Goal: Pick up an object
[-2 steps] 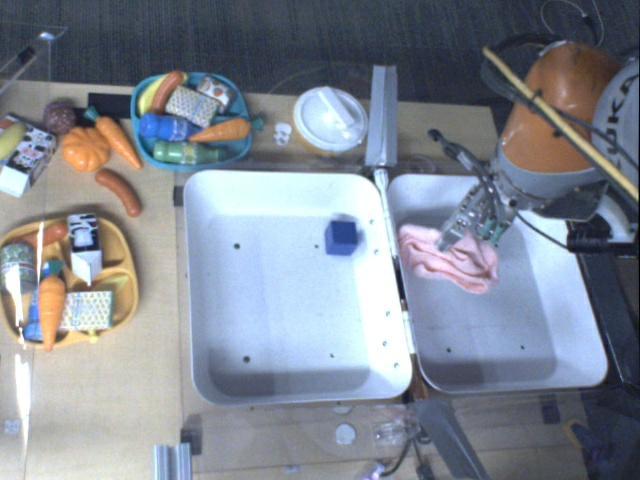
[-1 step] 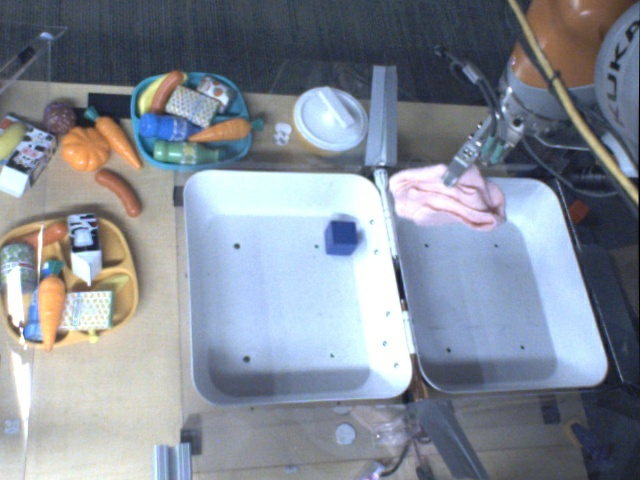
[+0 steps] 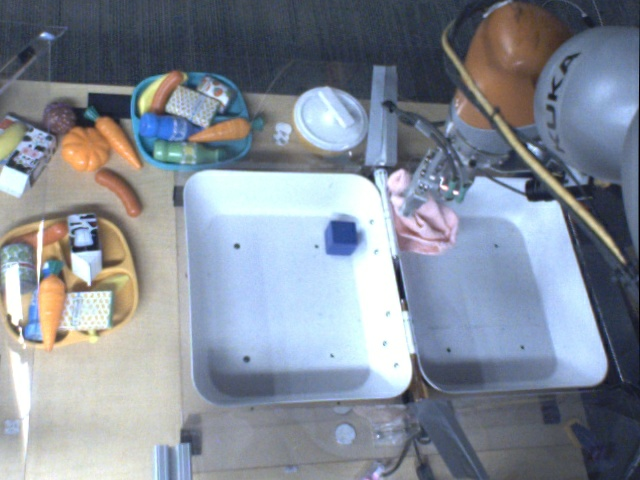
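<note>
Floor: dark ribbed carpet [image 3: 250,18] runs across the top, behind the bench
Bench: pale wooden top [image 3: 90,408], seen from above at a slant
Left bin: shallow white tray [image 3: 290,368], square with rounded corners, touching the right bin along one edge
Right bin: matching white tray [image 3: 520,358], under the arm
Arm: grey with an orange section [image 3: 505,43], reaching in from the right over the right bin's far left corner
Yellow dish: oval dish [image 3: 125,268] at the bench's left edge, holding toy food and small cartons
Blue bowl: round bowl [image 3: 240,148] behind the left bin, piled with toy vegetables
Pink cloth: soft crumpled lump [image 3: 430,226], pale pink, in the right bin's far left corner against the wall
Gripper: metal fingers [image 3: 437,183] point down onto the cloth's top; whether they pinch it cannot be told
Blue block: small dark blue cube [image 3: 342,236], in the left bin, near its right wall
</note>
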Tool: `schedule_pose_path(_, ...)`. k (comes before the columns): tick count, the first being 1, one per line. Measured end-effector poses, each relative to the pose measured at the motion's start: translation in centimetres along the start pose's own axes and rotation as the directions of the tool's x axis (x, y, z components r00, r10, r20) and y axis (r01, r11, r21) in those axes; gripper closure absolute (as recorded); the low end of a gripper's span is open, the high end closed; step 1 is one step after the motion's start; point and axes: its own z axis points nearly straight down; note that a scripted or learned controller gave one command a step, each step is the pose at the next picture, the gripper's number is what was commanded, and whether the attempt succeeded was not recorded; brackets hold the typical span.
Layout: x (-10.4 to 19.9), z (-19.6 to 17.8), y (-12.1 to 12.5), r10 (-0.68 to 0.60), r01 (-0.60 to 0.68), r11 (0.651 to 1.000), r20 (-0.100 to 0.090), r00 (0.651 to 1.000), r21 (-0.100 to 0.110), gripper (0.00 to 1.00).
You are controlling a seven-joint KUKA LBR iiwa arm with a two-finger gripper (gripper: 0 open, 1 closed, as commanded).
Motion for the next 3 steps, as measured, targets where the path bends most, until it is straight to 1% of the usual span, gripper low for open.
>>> schedule_pose_path(1,-1.3,0.0,-5.6,0.271,-0.271,0.963,0.000,0.963,0.001,1.00)
schedule_pose_path(2,-2.2,-10.3,-6.5,0.503,-0.503,0.864,0.003,0.864,-0.002,1.00)
schedule_pose_path(3,1.1,-7.2,0.5,0.633,-0.633,0.774,0.000,0.774,0.001,1.00)
